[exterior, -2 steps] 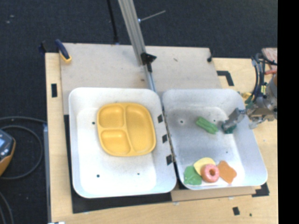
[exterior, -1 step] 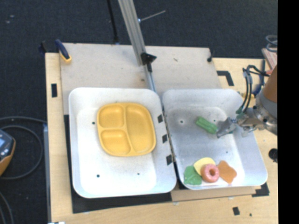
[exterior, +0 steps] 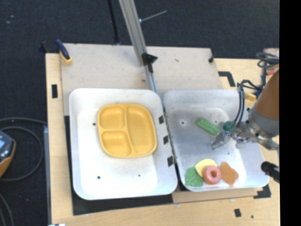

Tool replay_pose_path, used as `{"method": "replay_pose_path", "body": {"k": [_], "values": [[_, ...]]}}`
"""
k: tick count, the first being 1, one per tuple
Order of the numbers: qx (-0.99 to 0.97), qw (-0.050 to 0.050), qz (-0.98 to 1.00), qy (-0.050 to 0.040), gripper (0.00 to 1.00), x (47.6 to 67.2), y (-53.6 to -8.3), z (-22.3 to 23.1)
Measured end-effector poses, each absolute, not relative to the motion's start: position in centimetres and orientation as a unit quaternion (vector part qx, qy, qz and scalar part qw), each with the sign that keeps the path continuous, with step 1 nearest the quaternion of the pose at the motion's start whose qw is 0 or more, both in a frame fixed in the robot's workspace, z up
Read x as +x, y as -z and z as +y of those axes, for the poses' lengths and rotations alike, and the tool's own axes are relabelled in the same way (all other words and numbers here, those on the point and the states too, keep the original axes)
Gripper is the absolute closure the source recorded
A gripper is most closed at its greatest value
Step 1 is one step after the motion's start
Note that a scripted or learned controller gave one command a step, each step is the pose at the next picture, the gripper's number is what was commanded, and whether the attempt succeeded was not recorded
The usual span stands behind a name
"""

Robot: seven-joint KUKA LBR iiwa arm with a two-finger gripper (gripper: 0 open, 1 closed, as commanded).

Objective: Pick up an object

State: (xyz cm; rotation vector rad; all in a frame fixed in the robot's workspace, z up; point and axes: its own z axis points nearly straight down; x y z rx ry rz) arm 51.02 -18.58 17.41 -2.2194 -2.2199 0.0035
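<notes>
Jaws (exterior: 220, 141) beside green piece (exterior: 207, 125) — R bin (exterior: 188, 102).

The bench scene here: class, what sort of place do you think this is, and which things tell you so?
Probably a robotics lab test bench. A robot arm with a gripper reaches over two white bins, an aluminium mast rises behind them, and toy food pieces and a yellow divided plate serve as practice items.
</notes>
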Motion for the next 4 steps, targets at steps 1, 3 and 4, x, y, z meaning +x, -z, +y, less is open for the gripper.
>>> {"method": "replay_pose_path", "body": {"k": [1,3,4], "values": [[-0.707,0.001,-0.707,-0.0011,0.00,50.7,-11.1,-18.8],[-0.706,-0.004,-0.708,0.0018,1.00,51.6,-18.8,-18.6],[-0.706,-0.003,-0.708,0.0015,1.00,51.4,-23.4,-18.2]]}}
